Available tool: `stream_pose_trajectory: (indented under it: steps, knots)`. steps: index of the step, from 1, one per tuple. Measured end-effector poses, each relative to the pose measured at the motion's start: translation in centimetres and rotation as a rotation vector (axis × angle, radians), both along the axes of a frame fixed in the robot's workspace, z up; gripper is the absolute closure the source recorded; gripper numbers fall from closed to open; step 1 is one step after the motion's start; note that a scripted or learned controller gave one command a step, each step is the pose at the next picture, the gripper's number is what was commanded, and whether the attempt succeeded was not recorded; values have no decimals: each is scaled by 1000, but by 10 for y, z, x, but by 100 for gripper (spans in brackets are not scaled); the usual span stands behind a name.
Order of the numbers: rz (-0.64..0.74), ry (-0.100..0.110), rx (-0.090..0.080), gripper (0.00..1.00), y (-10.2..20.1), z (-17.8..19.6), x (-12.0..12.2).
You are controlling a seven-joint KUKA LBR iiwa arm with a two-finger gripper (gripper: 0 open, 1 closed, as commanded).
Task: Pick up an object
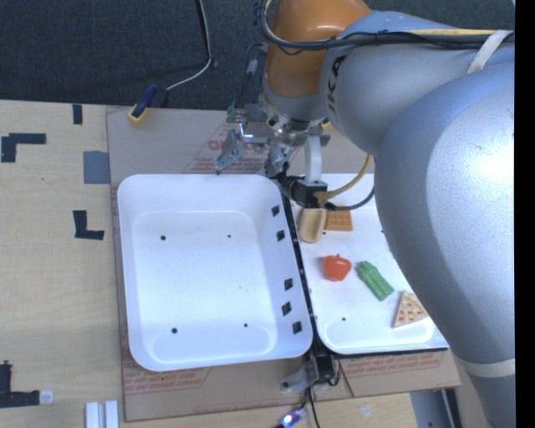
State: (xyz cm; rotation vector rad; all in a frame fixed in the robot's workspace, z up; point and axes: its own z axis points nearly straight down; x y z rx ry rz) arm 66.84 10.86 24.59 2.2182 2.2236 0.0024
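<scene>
Near the right bin's (361, 333) middle lies a red tomato (336, 267), probably light, stiff and slippery; grip across its widest part. At that bin's far-left corner hangs the end effector (269, 152), aperture unreadable.

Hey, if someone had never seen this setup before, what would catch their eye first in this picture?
The big grey arm with its orange band looms over the view's right and top. Beneath it, the right-hand bin holds small bright things: a red piece, a green piece next to it, and a triangular piece close to the arm. The left-hand bin reads as a broad white expanse.
</scene>
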Motion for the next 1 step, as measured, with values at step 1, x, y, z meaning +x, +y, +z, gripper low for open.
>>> stream_pose_trajectory:
  steps: [1]
  knots:
    - [2, 11, -2, 0, 43, -144, -3]
